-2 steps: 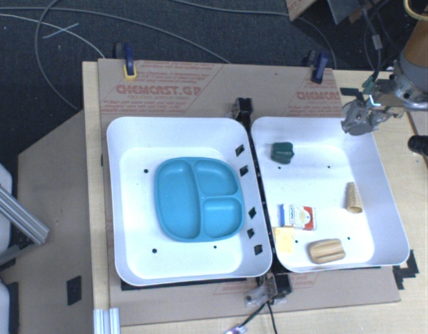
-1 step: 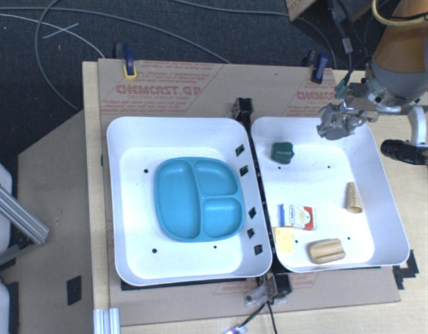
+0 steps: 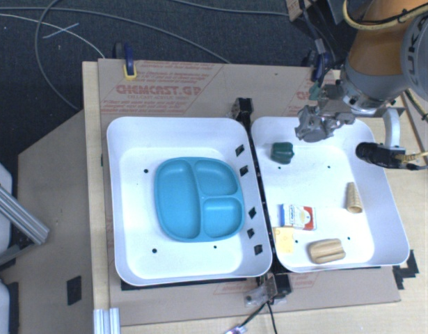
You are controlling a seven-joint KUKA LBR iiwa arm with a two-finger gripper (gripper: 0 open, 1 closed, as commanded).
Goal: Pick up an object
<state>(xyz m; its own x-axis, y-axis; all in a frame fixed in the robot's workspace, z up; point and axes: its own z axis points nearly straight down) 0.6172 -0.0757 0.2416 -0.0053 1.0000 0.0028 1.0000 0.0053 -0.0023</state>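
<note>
My gripper (image 3: 313,129) hangs over the far end of the right bin (image 3: 387,207), a little up and to the right of a dark green block (image 3: 282,152). Nothing shows between its fingers. Nearer the front of that bin lie a small red, white and blue box (image 3: 298,216), a yellow piece (image 3: 284,240), a tan wooden block (image 3: 326,250) and a tan cylinder (image 3: 353,197).
The left bin (image 3: 123,207) holds a blue divided plate (image 3: 198,198). A black clip strip (image 3: 248,179) runs along the seam between the two bins. The bins rest on a cardboard sheet (image 3: 172,82).
</note>
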